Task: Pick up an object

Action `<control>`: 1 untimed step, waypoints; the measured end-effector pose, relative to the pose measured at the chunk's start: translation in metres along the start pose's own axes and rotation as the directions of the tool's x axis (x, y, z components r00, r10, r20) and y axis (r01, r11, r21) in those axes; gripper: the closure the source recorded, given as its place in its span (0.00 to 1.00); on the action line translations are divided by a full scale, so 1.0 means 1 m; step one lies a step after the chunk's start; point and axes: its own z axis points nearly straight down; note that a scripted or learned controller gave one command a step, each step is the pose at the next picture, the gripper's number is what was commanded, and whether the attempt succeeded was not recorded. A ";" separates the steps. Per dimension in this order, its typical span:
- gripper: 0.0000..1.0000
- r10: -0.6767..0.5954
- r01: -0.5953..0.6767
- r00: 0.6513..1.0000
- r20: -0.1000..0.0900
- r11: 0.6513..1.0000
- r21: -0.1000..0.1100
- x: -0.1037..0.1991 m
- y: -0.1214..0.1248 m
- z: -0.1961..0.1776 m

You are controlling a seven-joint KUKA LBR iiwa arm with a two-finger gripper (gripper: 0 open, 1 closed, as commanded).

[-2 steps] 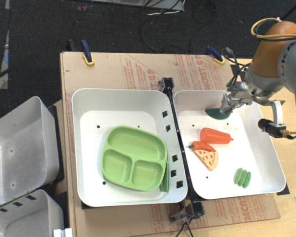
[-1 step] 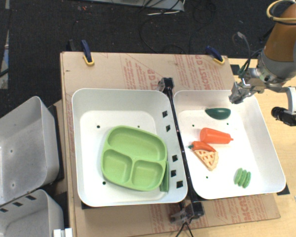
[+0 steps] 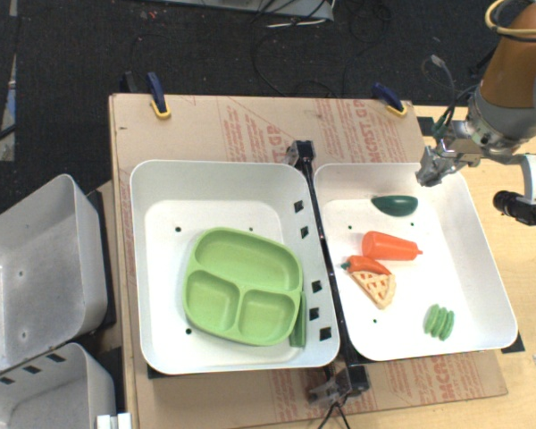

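My gripper [image 3: 429, 173] hangs over the far rim of the right bin [image 3: 488, 248], at the end of my grey arm with its orange band [image 3: 515, 47], which enters from the right of the camera view; nothing sits between its tips, and I cannot tell how the jaws stand, because they are too small and dark against the rim to read. I take the orange carrot [image 3: 391, 246] as my landmark; it lies near the middle of the right bin's floor, its long axis running almost straight across the bin, thick end toward the divider between the bins and narrow tip pointing right, tilted very slightly toward the near edge. Just beyond the carrot, on the far side, rests a dark green rounded piece [image 3: 394, 206], the thing nearest my gripper yet apart from it; just below the carrot, on the near side, a small red piece [image 3: 364, 264] touches a tan waffle-patterned wedge [image 3: 377, 287], whose point aims toward the near edge; farther right of the carrot and nearer the front rim lies a light green ridged piece [image 3: 439, 321], well apart. Left of the carrot, across the divider, the left bin [image 3: 161, 195] holds a pale green divided tray [image 3: 242, 285] with three compartments.
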 end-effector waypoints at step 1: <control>1.00 -0.006 0.006 1.000 -0.004 1.000 0.005 0.062 -0.005 0.005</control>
